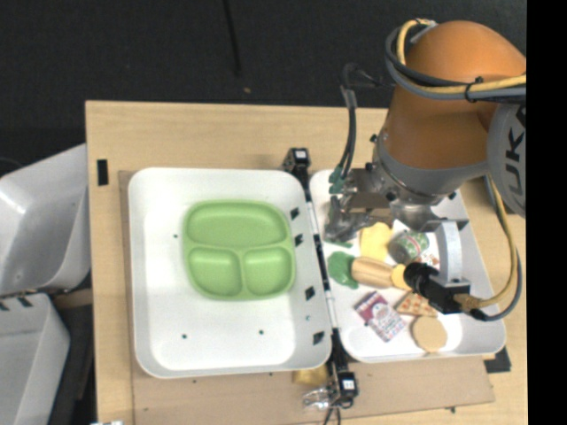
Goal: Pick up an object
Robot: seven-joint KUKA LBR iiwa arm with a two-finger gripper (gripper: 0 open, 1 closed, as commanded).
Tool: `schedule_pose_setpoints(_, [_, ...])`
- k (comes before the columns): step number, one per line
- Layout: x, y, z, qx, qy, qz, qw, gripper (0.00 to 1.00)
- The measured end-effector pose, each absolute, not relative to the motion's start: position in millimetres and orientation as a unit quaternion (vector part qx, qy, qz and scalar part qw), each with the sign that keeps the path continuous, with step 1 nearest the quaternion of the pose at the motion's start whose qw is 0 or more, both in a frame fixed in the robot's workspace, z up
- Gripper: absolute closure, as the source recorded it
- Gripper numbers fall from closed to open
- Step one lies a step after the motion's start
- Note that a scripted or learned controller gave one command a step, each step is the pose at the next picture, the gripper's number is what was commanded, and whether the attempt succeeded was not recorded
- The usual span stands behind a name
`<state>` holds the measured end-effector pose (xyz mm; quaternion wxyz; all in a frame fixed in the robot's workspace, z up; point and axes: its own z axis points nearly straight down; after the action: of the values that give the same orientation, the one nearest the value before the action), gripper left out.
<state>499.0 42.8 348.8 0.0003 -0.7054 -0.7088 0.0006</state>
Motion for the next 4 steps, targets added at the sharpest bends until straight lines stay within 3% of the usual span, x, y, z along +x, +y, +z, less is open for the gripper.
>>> schedule_pose_setpoints(1, [489.4, 134, 372, -0.703, -0.711, -0.0018, 0.000, 1.00])
schedule_pose_setpoints(2, [502.9, 98, 410, -0.707, -0.707, -0.0010, -0.002, 1.00])
schedule_pose_setpoints(3, [490.0, 54, 436, -0.708, -0.706, -0.0013, -0.002, 1.00])
schedule_pose_setpoints(4, [489.7, 111, 438, -0.704, -0.710, -0.0011, 0.000, 1.00])
